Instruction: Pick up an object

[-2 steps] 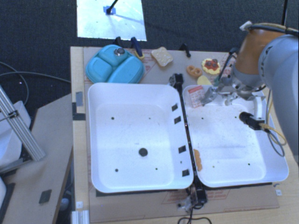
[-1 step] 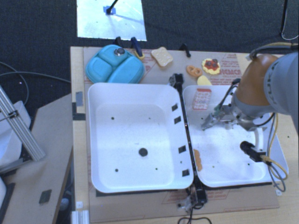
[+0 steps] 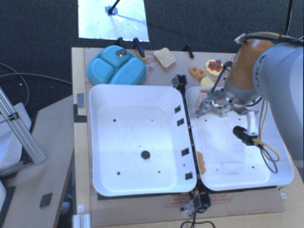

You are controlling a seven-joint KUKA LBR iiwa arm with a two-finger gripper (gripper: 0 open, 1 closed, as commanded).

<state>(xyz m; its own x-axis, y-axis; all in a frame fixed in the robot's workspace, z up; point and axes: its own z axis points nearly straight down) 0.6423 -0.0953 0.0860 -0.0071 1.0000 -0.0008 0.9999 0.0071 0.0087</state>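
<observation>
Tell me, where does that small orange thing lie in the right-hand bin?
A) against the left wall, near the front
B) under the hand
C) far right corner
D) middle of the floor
A: the small orange object lies along the right bin's left wall, toward the front edge.

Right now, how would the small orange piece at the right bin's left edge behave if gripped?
The small orange piece looks thin and small, so probably light. It lies against the right bin wall, so fingers may struggle to close around it. Stiffness is unclear.

You see two white bins, a light blue tray, an orange-banded grey arm, a tan desk
</observation>
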